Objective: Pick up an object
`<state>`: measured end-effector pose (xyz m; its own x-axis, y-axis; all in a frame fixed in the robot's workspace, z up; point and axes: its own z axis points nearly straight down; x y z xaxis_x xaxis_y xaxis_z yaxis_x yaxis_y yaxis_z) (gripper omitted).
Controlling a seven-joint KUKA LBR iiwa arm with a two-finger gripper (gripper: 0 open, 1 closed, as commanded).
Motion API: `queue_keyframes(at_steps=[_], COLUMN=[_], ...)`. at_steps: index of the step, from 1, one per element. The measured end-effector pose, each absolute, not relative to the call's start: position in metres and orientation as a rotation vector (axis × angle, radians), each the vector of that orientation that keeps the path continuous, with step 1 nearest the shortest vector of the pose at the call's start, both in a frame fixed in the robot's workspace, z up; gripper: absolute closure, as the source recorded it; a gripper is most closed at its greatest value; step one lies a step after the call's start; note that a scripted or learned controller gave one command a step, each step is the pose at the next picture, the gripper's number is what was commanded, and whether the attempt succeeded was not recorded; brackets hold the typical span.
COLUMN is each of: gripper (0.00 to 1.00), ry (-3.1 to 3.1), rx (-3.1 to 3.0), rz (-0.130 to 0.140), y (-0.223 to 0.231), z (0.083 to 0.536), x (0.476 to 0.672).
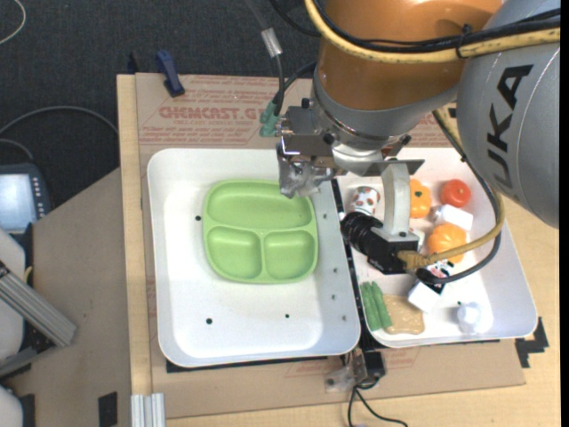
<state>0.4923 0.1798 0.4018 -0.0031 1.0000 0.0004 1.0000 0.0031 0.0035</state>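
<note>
My fingers (296,178) hang right over the far right corner of the green plate (260,231). I cannot tell if they are apart or together, because the big arm hides them from above, and I see nothing held in them. The green plate is the closest thing I could pick up. Its rim looks to be just under the fingers, and the rest of it spreads away to the left and toward the near side. It lies flat in the left bin (178,265), with its long side running left to right, so I think a grab would have to pinch the thin rim at that corner. That could slip, since the rim is low. To the right of the green plate, over the wall between the bins, sits a pile of small toys in the right bin (508,302): an orange ball (446,237), a red ball (456,191) and some green sticks (375,305). They are all farther from the fingers than the plate. Both bins rest on the table (133,238).
</note>
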Motion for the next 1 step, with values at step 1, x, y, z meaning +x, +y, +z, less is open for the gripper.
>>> queue_keyframes(at_steps=[1], gripper=[1.00], ry=[2.228], rx=[2.214], rz=[0.007], y=[0.2274], z=[0.4189], x=[0.4785])
